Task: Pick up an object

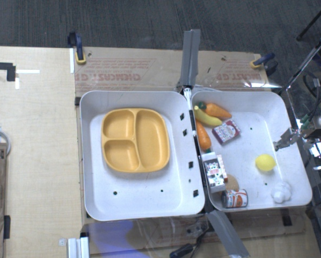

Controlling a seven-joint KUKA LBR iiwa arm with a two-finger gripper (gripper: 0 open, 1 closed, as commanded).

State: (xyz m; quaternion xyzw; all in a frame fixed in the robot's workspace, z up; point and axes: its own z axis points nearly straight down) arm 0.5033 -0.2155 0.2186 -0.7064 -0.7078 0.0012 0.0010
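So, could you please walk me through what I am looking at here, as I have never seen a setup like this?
This is one picture from a fixed camera above a workbench, looking down at a slant. Two shallow white bins sit side by side. The left bin holds a yellow divided plate. The right bin holds small items: a toy banana, two toy carrots, a small maroon packet, a little printed box, a can lying on its side, a yellow ball and a white ball. The robot arm reaches in from the right; its gripper is at the right bin's right rim. Nothing is visibly held. Its job is to pick up one object.
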